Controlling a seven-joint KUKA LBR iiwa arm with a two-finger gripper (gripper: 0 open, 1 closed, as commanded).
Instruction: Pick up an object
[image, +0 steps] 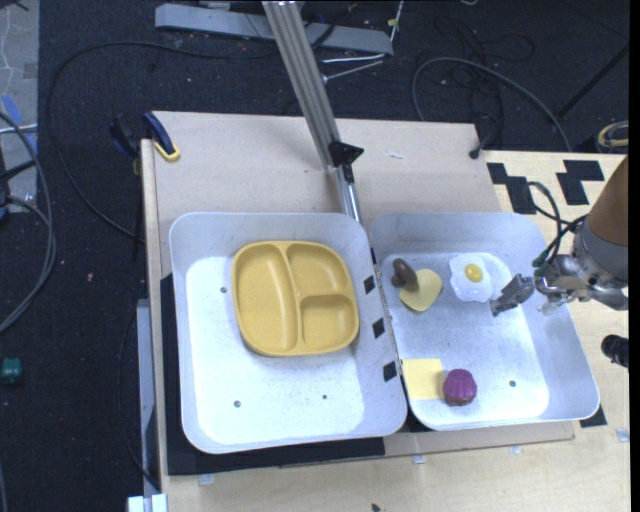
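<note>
In the right bin (560, 360) lie a fried-egg toy (472, 276), a small brown piece (404, 273) resting on a pale yellow slice (424, 290), a yellow square slice (422, 379) and a purple round object (459, 386). My gripper (512, 295) reaches in from the right and hangs low over the bin floor, just right of the fried egg and slightly below it, apart from the other objects. The purple object and the yellow square sit at the bin's near edge, well left of the gripper.
The left bin (200, 380) holds a yellow divided plate (296, 298). A grey metal pole (312, 90) slants down to the gap between the bins. Cables run over the dark floor beyond the bench, and a checkered marker board (560, 180) lies at the right.
</note>
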